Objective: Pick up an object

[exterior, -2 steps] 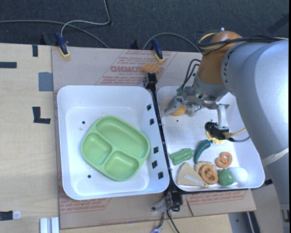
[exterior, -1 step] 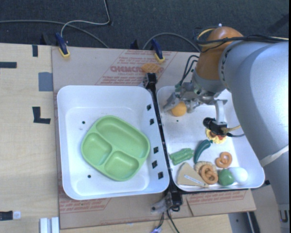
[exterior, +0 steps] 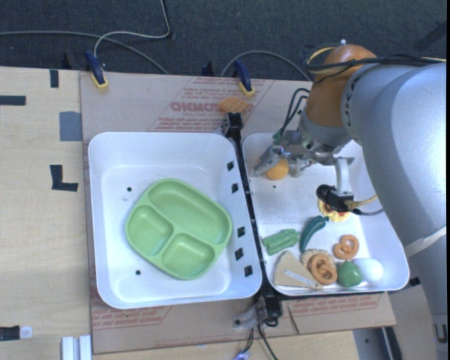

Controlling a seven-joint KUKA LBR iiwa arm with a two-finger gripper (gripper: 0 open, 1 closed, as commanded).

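My gripper (exterior: 279,163) hangs over the far left part of the right bin (exterior: 375,223). A small round orange object (exterior: 277,171) sits between its fingers, and they look shut on it. At the near end of this bin lie a light green piece (exterior: 280,239), a dark green pepper (exterior: 312,231), two brown pretzels (exterior: 346,247), a tan wedge (exterior: 287,273), a green ball (exterior: 349,275) and a white egg (exterior: 372,268).
The left bin (exterior: 105,163) holds a green divided plate (exterior: 178,227). A black divider with clips (exterior: 242,201) runs between the bins. The arm's grey body (exterior: 405,126) covers the right bin's far right side. Cables (exterior: 135,36) lie behind the bench.
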